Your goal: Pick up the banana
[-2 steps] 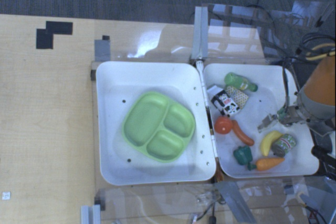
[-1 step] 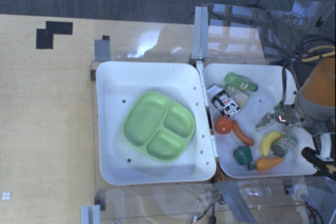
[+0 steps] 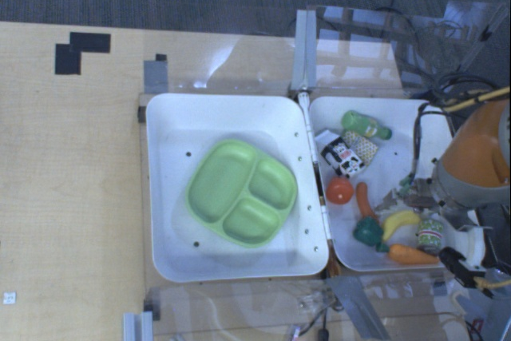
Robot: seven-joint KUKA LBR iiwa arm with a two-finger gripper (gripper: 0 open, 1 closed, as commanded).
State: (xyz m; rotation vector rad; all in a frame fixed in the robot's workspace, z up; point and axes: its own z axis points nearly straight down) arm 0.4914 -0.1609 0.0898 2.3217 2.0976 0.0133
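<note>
Over the right bin (image 3: 375, 112) my arm is reaching in from the right, the orange band showing above the wrist, and my gripper (image 3: 411, 196) is hanging just above the banana (image 3: 399, 223). Whether it is spread or pressed together I cannot tell, since the metal parts are blurring into the clutter beneath them. Nothing is showing as pinched there, and the banana is lying on the bin floor.

That banana is sitting in the near part of the right bin, curving between a dark green vegetable (image 3: 368, 232) on its left and a small labelled can (image 3: 431, 235) on its right. An orange carrot (image 3: 412, 255) is lying just below it, near the bin's front wall, and a second, thinner carrot (image 3: 365, 200) is slanting above the green vegetable. A red tomato (image 3: 339, 191) is resting beside the bin's left wall. Farther back, a black-and-white carton (image 3: 341, 156) is touching a speckled packet (image 3: 363, 145), and a green bottle (image 3: 366, 125) is lying on its side behind them.

The left bin (image 3: 168, 124) is holding a light green divided plate (image 3: 242, 192), set at a tilt near its middle.
</note>
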